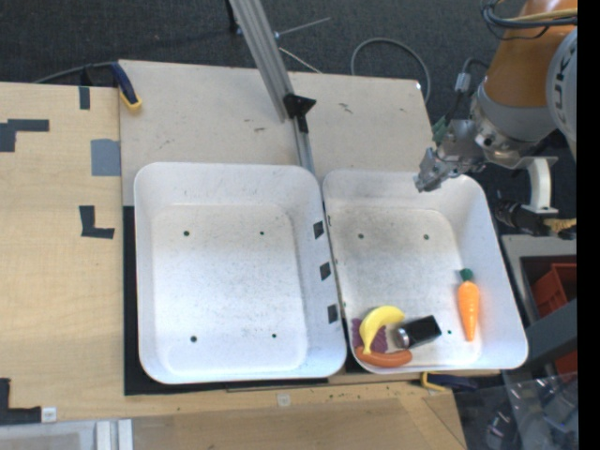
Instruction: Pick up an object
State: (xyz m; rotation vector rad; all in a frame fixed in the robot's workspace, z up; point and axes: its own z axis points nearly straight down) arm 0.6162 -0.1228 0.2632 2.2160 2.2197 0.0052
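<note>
Gripper [429,178] hangs over the far right corner of the right bin [497,251]; whether it is open, I cannot tell. Carrot [468,307] lies near the right wall. Banana [379,323], black block [419,331], red piece [385,356] cluster at the near edge.

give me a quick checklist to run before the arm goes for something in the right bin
1. Targets present: ok. A carrot, a banana, a small black object and a red piece lie in the right bin.
2. Gripper carrying nothing: cannot tell; too small and dark to read.
3. Gripper over a target: not ok. It sits at the bin's far right corner, and the objects lie along the near edge.
4. Isolated target: ok. The carrot lies apart from the others.
5. Cluster separable: not ok. The banana, black object and red piece touch or overlap at the near rim.
6. Carrot clear of the wall: cannot tell; it lies close to the right rim.
</note>
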